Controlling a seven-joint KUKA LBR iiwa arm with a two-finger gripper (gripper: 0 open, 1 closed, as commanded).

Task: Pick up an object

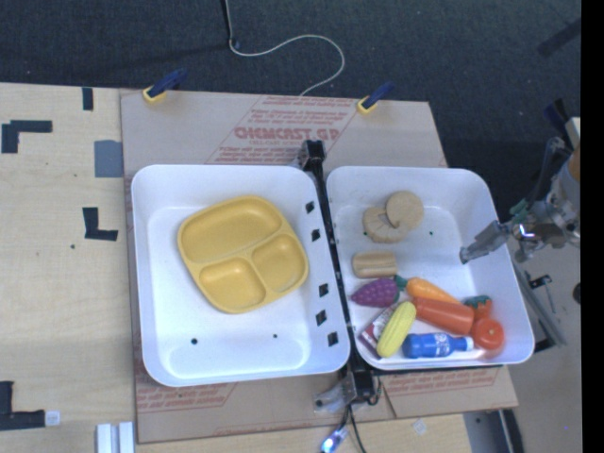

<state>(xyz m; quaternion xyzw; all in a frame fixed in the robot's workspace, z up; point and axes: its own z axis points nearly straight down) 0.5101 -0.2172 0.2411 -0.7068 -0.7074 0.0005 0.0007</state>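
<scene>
Looking down on the bench from above: two white bins side by side, parked on a cardboard sheet (274,135) with a blue-and-yellow clamp (165,85) at its 11 o'clock corner and another clamp (376,95) at 1 o'clock. Also spotting a thin white cable (283,45) looping across the dark floor up at 12.

In the left bin (156,281): just a yellow divided plate (243,253), lying flat, a bit toward 12 o'clock of the bin's middle.

In the right bin (453,187): all the pickable stuff.
- Toward 11 o'clock: tan round pieces (394,217), overlapping.
- Just under those, toward 9: a tan cylinder (375,263) on its side.
- Around 7 to 8: purple grapes (376,293), touching a yellow corn cob (396,328) tilted below them.
- Around 6: an orange carrot (434,293) lying right against a red-orange sausage-like piece (444,316).
- At 5: a red tomato (488,333), and just beside it a blue and white bottle (436,346) flat along the bottom wall.

Coming in from 3 o'clock: the gripper (481,242), poking over the right bin's rim, well apart from the toy pile and touching none of it. Holding nothing, as far as can be seen. Honestly can't tell whether open or closed from this angle, too small and blurry.
</scene>
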